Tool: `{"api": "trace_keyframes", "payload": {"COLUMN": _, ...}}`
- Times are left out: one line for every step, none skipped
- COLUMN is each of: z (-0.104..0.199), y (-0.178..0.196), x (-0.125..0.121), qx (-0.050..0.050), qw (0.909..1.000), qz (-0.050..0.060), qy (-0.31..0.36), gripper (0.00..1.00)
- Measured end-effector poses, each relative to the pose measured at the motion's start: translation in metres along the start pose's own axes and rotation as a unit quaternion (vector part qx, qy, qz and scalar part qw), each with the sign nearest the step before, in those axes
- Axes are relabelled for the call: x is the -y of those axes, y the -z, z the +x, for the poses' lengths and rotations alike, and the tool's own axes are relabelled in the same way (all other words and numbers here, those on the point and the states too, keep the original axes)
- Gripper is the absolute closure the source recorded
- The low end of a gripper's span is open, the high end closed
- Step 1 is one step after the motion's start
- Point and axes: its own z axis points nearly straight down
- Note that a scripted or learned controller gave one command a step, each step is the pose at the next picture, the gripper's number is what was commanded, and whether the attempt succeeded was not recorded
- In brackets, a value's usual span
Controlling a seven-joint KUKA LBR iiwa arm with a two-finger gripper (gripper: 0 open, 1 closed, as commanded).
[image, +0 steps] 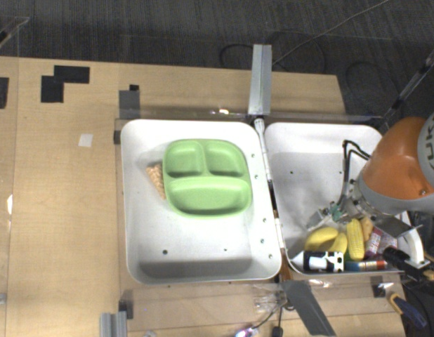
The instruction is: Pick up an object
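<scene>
Arm reaches in over the right bin, orange band above the near right corner, wrist dropping toward the pile there. Gripper sits low at the pile's far edge, just above the yellow items. Fingers are hidden by wrist and clutter: can't tell how wide they are or whether anything is between them.

Pickable things are all bunched in the right bin's near right corner: a yellow lemon-like piece, a corn cob upright beside it, a black-and-white item and a marker against the near wall, and a pinkish packet partly under the arm. They touch or overlap. Rest of the bin floor is bare.

Left bin has a green tray in the far half, and a tan item half tucked under its left edge.

Step in hand, my read: descending onto the pile for a grasp, nothing lifted yet. To do it well:
- Go for one item on top; lemon or corn look most exposed.
- Straddle the corn across its short axis, not lengthwise.
- Stay off the near wall and corner, little room for fingers there.
- Come straight down, close fully, lift slowly; neighbours may drag or wedge.
- Lemon is round and may squirt out if caught off centre.
</scene>
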Motion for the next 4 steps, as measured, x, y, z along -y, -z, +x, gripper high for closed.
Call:
{"api": "trace_keyframes", "payload": {"z": -0.036, "y": -0.014, "x": -0.042, "qx": -0.002, "qw": 0.9999, "qz": 0.007, "qy": 0.014, "gripper": 0.0}}
{"api": "trace_keyframes", "payload": {"z": -0.036, "y": 0.044, "x": 0.005, "qx": -0.003, "qw": 0.997, "qz": 0.011, "qy": 0.077, "gripper": 0.0}}
{"api": "trace_keyframes", "payload": {"z": -0.037, "y": 0.055, "x": 0.002, "qx": -0.002, "qw": 0.9969, "qz": 0.008, "qy": 0.078, "gripper": 1.0}}
{"api": "trace_keyframes", "payload": {"z": -0.025, "y": 0.008, "x": 0.0, "qx": -0.002, "qw": 0.9924, "qz": 0.012, "qy": -0.122, "gripper": 1.0}}
